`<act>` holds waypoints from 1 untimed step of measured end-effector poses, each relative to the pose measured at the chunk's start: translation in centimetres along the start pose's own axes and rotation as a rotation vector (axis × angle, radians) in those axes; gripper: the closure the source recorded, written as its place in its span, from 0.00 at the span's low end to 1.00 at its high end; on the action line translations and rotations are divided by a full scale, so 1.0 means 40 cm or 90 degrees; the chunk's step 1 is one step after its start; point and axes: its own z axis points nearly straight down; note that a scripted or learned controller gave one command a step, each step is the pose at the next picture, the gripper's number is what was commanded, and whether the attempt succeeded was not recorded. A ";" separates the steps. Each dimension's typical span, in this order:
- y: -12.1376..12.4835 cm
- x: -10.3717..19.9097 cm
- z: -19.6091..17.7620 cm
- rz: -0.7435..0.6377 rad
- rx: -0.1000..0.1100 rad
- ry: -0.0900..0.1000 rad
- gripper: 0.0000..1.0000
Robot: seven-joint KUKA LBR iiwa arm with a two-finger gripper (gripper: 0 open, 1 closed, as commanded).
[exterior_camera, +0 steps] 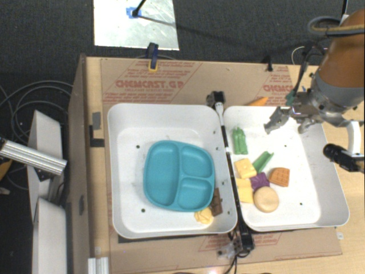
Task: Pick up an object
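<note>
Arm [342,56] reaching in from right, fingers [274,123] spread wide, holding nothing, above right bin [336,207]

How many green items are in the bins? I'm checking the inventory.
2, both in the right bin: one green piece by its left wall, another slanted mid-bin, above the purple piece. Others could be hidden.

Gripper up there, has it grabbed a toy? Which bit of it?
No, the gripper holds nothing. It hangs open above bare floor at the back of the right bin, apart from the toy food.

Blue tray [178,176], white bins [171,116], purple piece [260,181], orange waffle [279,177].
</note>
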 end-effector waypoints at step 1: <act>-0.165 -0.097 0.246 0.005 0.008 0.001 0.00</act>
